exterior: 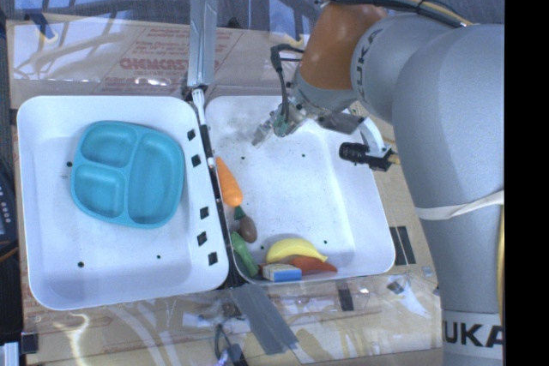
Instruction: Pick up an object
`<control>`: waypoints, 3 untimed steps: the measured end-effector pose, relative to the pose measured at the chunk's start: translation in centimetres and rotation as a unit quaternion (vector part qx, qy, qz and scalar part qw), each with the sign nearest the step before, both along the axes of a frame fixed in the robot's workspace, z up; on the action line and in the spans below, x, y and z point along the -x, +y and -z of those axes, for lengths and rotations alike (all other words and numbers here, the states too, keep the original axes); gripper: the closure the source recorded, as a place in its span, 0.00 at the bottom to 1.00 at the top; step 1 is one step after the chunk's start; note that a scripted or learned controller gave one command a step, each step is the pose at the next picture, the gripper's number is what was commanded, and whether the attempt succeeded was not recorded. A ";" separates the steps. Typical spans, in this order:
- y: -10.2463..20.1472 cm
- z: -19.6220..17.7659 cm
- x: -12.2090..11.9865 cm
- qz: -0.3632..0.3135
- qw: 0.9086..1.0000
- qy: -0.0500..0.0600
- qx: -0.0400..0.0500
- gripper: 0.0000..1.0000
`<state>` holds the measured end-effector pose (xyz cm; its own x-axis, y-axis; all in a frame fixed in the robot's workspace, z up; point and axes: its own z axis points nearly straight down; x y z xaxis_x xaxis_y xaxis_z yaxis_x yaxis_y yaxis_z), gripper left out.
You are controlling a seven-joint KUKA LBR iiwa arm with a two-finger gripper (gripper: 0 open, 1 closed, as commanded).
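My gripper (268, 130) hangs low over the far part of the right bin (364, 210), below the orange wrist band. Nothing shows between its tips. Along that bin's left wall lies an orange carrot (228, 183), with a small brown object (247, 229) and a green vegetable (241, 254) below it. At the near edge sit a yellow banana (295, 250), a red item (316, 267) and a small blue and white block (281, 273). All these lie well toward the near side of the gripper.
The left bin (43, 253) holds a light blue divided plate (128, 172). A grey divider strip (202, 39) runs above the seam between the bins. The large grey arm (446, 133) covers the right side of the bench.
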<state>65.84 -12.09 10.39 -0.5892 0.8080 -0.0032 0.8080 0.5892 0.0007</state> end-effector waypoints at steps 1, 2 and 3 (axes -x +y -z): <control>0.0 0.0 0.0 0.000 1.000 0.000 0.000 0.00; 2.0 0.8 0.1 -0.091 0.996 0.003 -0.001 0.00; 0.2 1.2 3.6 -0.248 0.969 0.002 -0.001 0.00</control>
<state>62.23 -11.91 9.23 -0.9050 0.4254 0.0017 0.4254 0.9050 -0.0007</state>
